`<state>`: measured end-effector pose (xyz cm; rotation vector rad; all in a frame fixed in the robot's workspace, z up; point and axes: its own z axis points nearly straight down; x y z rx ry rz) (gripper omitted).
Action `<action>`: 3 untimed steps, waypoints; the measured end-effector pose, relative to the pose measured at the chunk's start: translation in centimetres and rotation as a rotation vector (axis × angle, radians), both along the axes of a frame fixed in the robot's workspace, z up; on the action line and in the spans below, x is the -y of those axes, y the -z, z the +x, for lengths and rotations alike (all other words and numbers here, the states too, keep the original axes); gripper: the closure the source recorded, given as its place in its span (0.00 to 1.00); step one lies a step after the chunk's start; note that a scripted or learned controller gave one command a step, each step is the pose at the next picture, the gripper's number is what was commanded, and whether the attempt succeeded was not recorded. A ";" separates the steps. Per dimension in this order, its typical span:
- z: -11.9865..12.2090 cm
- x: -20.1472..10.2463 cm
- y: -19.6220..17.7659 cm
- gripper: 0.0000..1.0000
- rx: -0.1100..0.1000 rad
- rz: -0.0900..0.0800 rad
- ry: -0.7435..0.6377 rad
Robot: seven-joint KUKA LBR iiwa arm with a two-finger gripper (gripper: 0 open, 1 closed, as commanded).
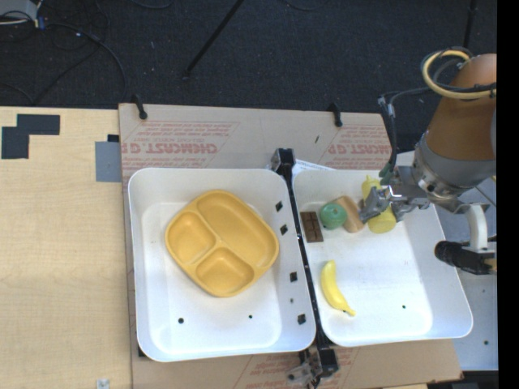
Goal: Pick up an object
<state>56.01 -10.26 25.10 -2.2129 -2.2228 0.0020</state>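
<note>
Banana (336, 289) lies lowest in the right bin (438, 314), alone on open white floor with room all round, an easy approach. Up by the far wall things crowd: a green ball (332, 214) touches a tan piece (352, 215), a brown block (310, 225) sits just beside the divider, and a yellow object (381, 220) lies under the tool (379, 203). The tool hangs low over that yellow object; whether it is clenched or released, I cannot tell. Left bin (162, 314) carries a yellow divided plate (221, 242), well apart. That cluster looks tight for a clean descent.
</note>
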 end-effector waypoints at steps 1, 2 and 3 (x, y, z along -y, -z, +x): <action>0.3 -4.3 0.9 1.00 0.000 -0.001 0.001; 0.2 -9.9 0.4 1.00 0.001 -0.001 0.000; 0.3 -14.7 2.1 1.00 -0.002 -0.002 0.001</action>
